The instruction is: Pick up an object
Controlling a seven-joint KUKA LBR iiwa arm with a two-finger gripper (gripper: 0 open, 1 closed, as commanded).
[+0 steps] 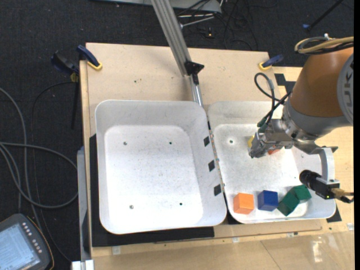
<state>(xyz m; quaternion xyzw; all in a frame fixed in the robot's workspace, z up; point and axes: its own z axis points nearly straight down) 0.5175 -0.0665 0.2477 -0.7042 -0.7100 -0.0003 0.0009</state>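
Three blocks near right bin's front edge

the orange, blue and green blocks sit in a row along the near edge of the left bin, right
Not quite. The camera view shows the orange block, the blue block and the green block in a row along the near edge of the right white bin, not the left one.
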